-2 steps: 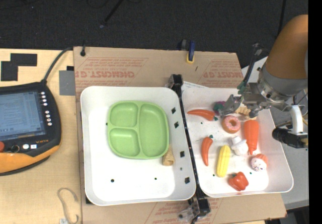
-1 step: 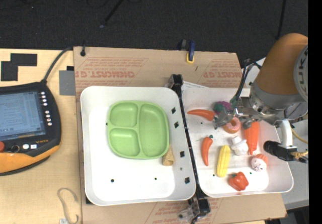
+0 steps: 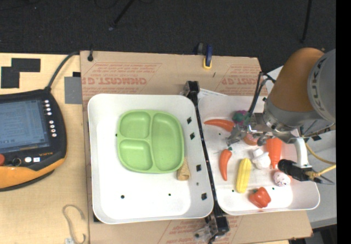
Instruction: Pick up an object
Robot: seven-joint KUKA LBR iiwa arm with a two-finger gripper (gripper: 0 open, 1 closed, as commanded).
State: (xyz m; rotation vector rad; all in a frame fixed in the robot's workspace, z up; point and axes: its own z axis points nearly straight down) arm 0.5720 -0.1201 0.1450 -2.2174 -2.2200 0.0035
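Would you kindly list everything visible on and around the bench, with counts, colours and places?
bins: 2, white, side by side on cardboard
divided plate: 1, green, left bin
tan piece: 1, beside the plate's lower right edge
peppers: 3, orange-red, right bin
corn: 1, yellow, right bin
carrot: 1, orange, right bin
teach pendant: 1, grey and orange, bench left
clamp: 1, yellow and blue, cardboard's top edge
arm: 1, grey with orange band, over right bin
gripper: 1, dark, low among the right bin's toys

Right bin (image 3: 307, 204), yellow corn (image 3: 243, 175) upright, orange carrot (image 3: 224, 164) beside
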